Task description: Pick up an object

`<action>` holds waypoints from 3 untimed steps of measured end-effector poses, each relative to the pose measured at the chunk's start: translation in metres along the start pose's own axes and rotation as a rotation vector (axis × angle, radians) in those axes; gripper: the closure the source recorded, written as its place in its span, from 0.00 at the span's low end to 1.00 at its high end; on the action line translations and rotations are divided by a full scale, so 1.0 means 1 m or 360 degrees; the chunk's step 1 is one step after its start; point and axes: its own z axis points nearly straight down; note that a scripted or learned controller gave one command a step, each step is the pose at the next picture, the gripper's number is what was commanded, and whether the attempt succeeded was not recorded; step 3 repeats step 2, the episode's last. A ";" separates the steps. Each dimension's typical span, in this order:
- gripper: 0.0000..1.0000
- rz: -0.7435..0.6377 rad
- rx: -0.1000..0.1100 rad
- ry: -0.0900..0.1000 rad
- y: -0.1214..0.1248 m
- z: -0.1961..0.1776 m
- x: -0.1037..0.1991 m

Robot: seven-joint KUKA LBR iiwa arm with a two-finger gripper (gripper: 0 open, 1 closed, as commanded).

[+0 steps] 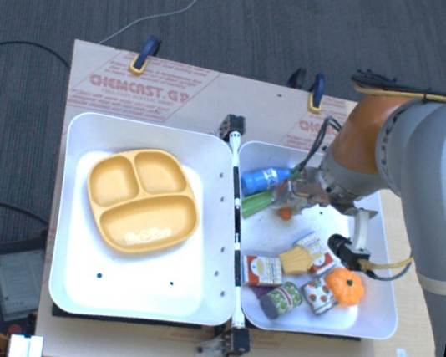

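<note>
Two white bins sit side by side on the counter (pixel 139 75); the left bin (pixel 63 274) carries a yellow divided plate (pixel 144 199), and the right bin (pixel 377 322) has the clutter I'm after. My hand (pixel 292 195) is low in the right bin's upper left part, just over a blue bottle (pixel 260 177) and a green item (pixel 254 203), with something small and orange-red (pixel 285 213) right beneath it. Whether the hand is apart or together I cannot tell from this slant, and nothing shows plainly gripped.

I judge the descent onto a target is in hand. To do it well I'd centre over one item, not the seam between neighbours, and stay off the bin wall. The small pumpkin (pixel 347 287) and boxes (pixel 265 270) lie nearer the front, apart from the hand.

Printed on the counter board I read "GIEMCAST.GP", roughly; package labels are too small.
</note>
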 end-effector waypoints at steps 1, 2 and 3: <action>1.00 0.0001 0.0014 0.0005 -0.070 -0.086 0.025; 1.00 -0.0001 0.0016 0.0006 -0.134 -0.130 0.068; 1.00 -0.0001 0.0016 0.0006 -0.134 -0.130 0.068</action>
